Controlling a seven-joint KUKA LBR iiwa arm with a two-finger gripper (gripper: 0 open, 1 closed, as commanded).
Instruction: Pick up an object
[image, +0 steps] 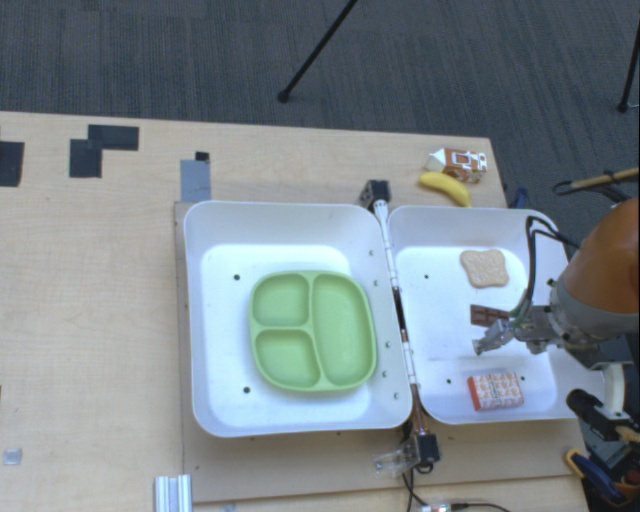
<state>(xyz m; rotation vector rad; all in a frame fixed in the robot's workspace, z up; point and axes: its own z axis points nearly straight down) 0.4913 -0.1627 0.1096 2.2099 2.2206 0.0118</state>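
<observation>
arm (605, 270): it reached in from the right, grey with the orange band showing big over the right bin's far edge.
jaws (492, 340): they hung low over the right bin, tips near its middle, and i could not tell whether they were parted or closed; nothing showed between them.
right bin (435, 390): white and shallow, it carried three things.
toast slice (484, 267): tan, it lay flat toward the back of the right bin, well clear of the jaws.
brown bar (487, 315): small and dark, it sat just beside the jaw tips, on their far side; whether it touched them was too close to call.
red packet (496, 390): red and white, it lay flat near the front of the right bin, just in front of the jaws.
left bin (215, 330): it held a green tray (312, 331) with three compartments, flat in the middle.
table (90, 330): pale wood; a banana (445, 187) and a small carton (459, 162) lay behind the right bin, outside it.
</observation>
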